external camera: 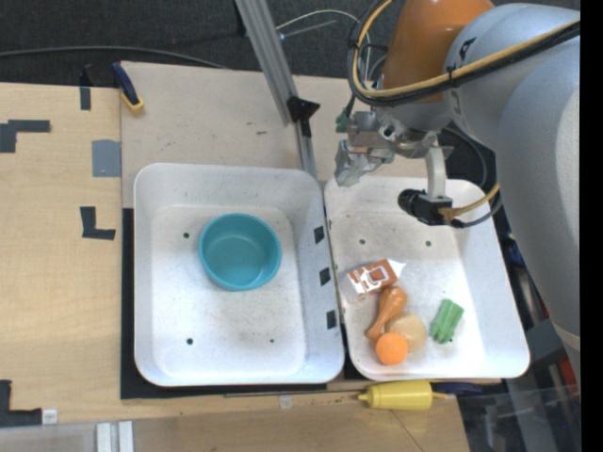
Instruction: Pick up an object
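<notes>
My gripper (352, 169) hangs over the far left corner of the right bin (490, 252), well above the objects. Nothing shows between its fingers. Toward the near side of that bin lie a small orange-and-white packet (372, 276), a tan drumstick (387, 310), an orange ball (391, 348), a pale round piece (412, 329) and a green object (447, 320). A teal bowl (239, 250) sits upright in the left bin (160, 281).
A yellow bottle (400, 395) lies on the bench just in front of the right bin. A grey metal post (268, 55) slants up from between the bins. A black cable clamp (426, 205) hangs near the wrist.
</notes>
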You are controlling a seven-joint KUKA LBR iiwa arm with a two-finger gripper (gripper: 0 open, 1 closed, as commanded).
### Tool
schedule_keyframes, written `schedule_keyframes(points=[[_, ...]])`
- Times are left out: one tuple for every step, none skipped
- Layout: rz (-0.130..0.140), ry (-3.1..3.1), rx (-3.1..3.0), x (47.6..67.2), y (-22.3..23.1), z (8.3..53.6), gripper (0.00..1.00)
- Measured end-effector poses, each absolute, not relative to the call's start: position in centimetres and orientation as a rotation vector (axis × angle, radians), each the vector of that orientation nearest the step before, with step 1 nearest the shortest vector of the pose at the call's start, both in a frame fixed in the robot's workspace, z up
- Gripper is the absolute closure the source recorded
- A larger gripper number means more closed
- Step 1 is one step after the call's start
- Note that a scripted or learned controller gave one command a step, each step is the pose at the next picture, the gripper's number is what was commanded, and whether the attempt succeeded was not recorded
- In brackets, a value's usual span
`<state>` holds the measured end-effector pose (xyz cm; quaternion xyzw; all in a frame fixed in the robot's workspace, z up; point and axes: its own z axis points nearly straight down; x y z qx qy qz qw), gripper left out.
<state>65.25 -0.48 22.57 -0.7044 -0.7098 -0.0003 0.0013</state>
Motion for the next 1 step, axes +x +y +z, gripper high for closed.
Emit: schedule_keyframes(points=[[0.0, -2.227, -2.212, 63.29, 4.62, 23.51, 1.0]])
